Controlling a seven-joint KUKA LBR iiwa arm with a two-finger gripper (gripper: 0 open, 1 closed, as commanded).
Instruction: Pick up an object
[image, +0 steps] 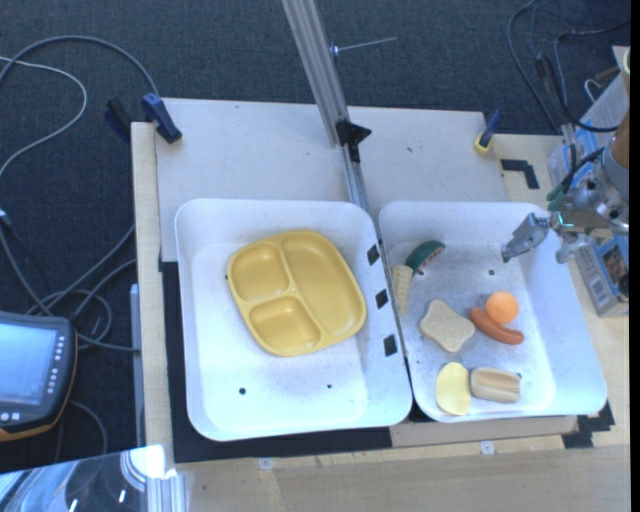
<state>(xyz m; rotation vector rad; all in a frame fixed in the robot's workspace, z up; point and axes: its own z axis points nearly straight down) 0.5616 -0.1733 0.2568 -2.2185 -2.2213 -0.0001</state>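
Observation:
The right bin (575, 330) holds several toy foods: an orange ball (502, 305) resting against a red-orange sausage (497, 327), a bread slice (446, 325), a yellow slice (453, 388), a tan bread roll (495, 384) and a green-handled tool (413, 266) along the left wall. My gripper (546, 244) hovers over the bin's upper right corner, above and to the right of the orange ball. It is open, with nothing between its fingers.
A yellow divided plate (295, 293) lies in the left bin (215, 400). A metal pole (322, 70) slants down to the ridge between the bins. Blue and yellow clamps sit at the bench's back corners. Cables and a screen lie left of the bench.

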